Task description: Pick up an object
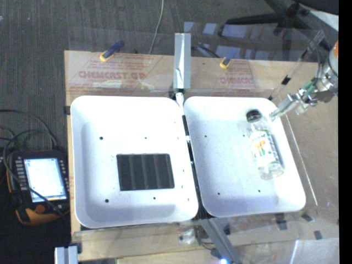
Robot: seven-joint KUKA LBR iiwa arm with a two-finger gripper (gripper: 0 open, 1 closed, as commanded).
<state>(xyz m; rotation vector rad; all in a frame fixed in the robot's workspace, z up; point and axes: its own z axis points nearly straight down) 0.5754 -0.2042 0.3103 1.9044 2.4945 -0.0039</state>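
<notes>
On the bench, two shallow white bins stand side by side, touching along their inner edges. The right bin (242, 202) holds a clear plastic bottle (264, 148) with a dark cap. This bottle lies on its side in the right half of the bin, with the cap toward the far side and the bottom toward the near side. A label with green and orange marks is on its body. The left bin (93, 125) holds a flat dark ribbed panel (145, 171), which lies a little near of the bin's middle.

At the far right, the gripper (273, 114) reaches in over the far right corner of the right bin. Its tip is just beside the bottle's cap, to the right of it, but I see nothing between the fingers, and whether they are spread or closed I cannot tell. The bottle lies on the bin floor.

Left of the bench, a handheld controller with a lit screen (39, 180) lies on the floor with its cables. Two yellow clamps (111, 50) sit on the far edge of the bench.
</notes>
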